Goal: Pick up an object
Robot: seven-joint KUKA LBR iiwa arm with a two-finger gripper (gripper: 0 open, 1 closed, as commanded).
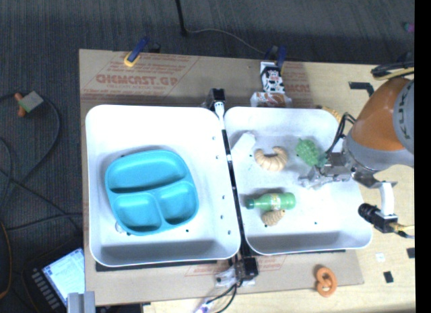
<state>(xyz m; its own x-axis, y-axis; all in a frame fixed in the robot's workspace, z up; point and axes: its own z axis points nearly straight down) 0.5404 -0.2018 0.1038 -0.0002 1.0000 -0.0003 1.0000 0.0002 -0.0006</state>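
Observation:
In the right bin lie a tan croissant, a knobbly green object, a green bottle lying on its side, and a small tan piece just below the bottle. My gripper hangs low over the right side of this bin, just right of and below the knobbly green object. I see nothing between its fingers. The arm's orange band shows at the right edge.
The left bin holds a blue divided tray. A black divider runs between the bins. An orange ring lies on the bench in front of the right bin. Blue clamps sit at the board's back edge.

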